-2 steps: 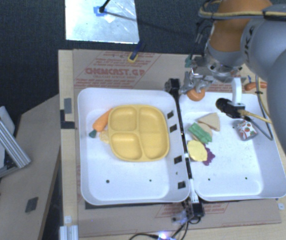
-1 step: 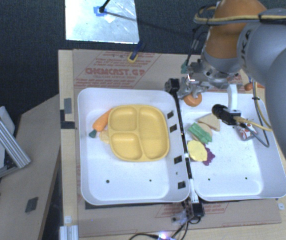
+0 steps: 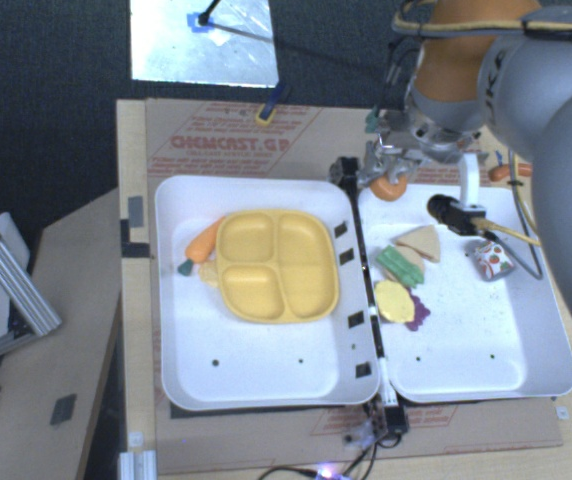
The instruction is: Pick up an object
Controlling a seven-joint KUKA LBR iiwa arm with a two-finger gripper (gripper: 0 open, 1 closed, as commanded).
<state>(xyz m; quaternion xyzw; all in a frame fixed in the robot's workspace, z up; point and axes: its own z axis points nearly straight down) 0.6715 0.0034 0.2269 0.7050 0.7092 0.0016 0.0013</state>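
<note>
A grey robot arm with an orange band reaches in from the right over a cardboard-covered surface [image 3: 236, 133] carrying two shallow white plastic bins. Its jaws [image 3: 391, 168] hang over the far left corner of the right bin [image 3: 486, 358], touching or just above a small orange rounded object [image 3: 392, 188]; whether they are open or closed cannot be told. Left of the jaws, in the left bin [image 3: 256, 368], sits a yellow four-compartment plastic tray [image 3: 271, 265] with an orange toy carrot [image 3: 203, 240] beside it. Nearer the camera than the jaws lie a tan wedge [image 3: 419, 242], a green ridged piece [image 3: 401, 265] and a yellow piece [image 3: 395, 301].
</note>
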